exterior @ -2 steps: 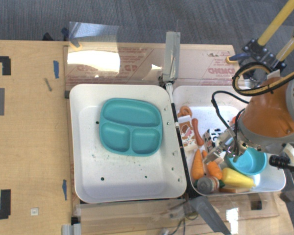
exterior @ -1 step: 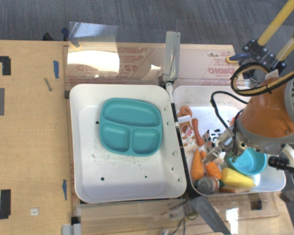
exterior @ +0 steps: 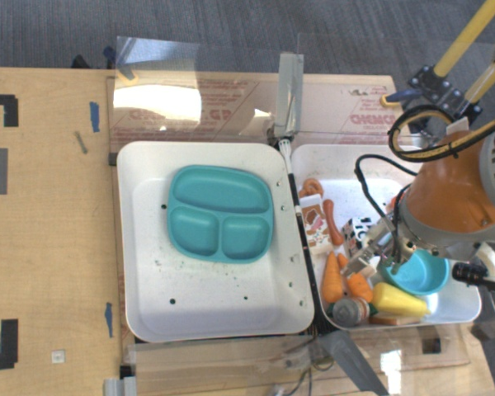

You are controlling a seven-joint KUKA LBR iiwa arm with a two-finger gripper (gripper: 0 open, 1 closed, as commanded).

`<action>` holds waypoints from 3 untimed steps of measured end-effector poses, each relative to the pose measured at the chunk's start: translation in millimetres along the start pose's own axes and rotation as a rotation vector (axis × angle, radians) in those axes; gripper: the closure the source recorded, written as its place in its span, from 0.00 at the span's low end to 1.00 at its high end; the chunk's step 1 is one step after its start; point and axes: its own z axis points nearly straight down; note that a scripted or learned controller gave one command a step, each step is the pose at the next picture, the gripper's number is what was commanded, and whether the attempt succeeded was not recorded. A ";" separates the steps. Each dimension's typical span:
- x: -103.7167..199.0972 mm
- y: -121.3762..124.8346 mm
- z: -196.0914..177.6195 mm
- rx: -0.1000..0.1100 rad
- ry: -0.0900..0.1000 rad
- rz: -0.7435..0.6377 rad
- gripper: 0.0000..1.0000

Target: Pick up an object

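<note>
Arm lowered into the right bin; pincer among the toy items.

Far left of the pincer point(exterior: 378, 252), the left bin point(exterior: 140, 287) carries a teal divided plate point(exterior: 220, 213). Just left of the pincer, in the right bin point(exterior: 466, 308), lie an orange carrot point(exterior: 332, 279) and a slimmer orange piece point(exterior: 333, 219). Whether its fingers stand apart or together, I cannot tell. Immediately right sits a teal bowl point(exterior: 421, 272), with a yellow piece point(exterior: 401, 301) just below it.
</note>
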 end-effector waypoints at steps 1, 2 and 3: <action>-117.5 104.0 10.0 0.026 0.045 0.042 0.00; -111.3 92.1 9.6 0.008 0.028 0.190 0.00; -106.5 77.9 25.0 0.035 0.047 0.331 0.00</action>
